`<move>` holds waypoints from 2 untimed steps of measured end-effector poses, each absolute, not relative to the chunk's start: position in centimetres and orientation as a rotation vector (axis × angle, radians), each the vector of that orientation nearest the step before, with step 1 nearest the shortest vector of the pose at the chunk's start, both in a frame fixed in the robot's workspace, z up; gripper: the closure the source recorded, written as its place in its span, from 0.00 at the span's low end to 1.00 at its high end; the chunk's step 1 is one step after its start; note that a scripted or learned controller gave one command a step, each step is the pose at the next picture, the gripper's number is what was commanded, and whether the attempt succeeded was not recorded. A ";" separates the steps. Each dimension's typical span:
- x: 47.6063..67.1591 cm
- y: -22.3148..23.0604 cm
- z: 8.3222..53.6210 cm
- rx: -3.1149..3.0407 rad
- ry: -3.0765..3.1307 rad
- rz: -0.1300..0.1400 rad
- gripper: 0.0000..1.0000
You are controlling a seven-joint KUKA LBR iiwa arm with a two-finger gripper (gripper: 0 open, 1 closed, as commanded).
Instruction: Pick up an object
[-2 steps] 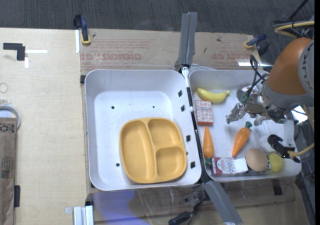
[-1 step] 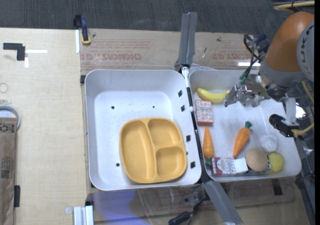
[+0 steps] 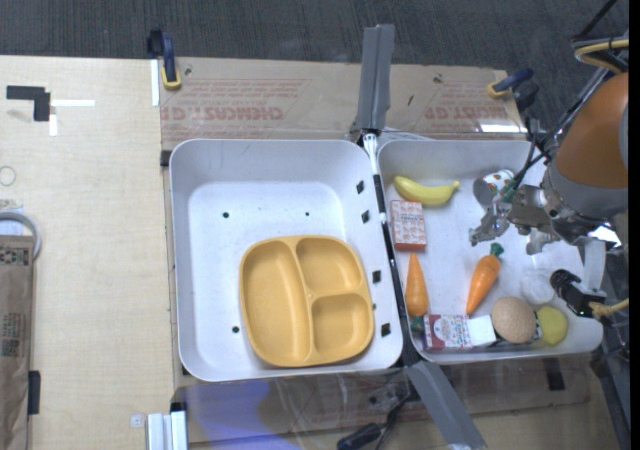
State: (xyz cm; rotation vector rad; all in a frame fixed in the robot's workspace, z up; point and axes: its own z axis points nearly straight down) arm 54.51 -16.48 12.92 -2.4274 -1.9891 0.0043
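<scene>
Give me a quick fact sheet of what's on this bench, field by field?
left bin: yellow divided plate
right bin: banana, red box, two carrots, egg, flat packet
arm: reaches in from the right
gripper: above right bin, near upper carrot, holding nothing visible

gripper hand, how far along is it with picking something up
Done: the hand has reached into the right bin. In hand: it hovers just above the carrot, with nothing visibly between its fingers. Left: grasping and lifting; banana and egg lie untouched.
</scene>
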 end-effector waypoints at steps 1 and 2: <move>49.4 -15.9 9.0 -2.345 -2.085 0.003 0.00; 49.4 -16.0 9.9 -2.348 -2.080 0.003 1.00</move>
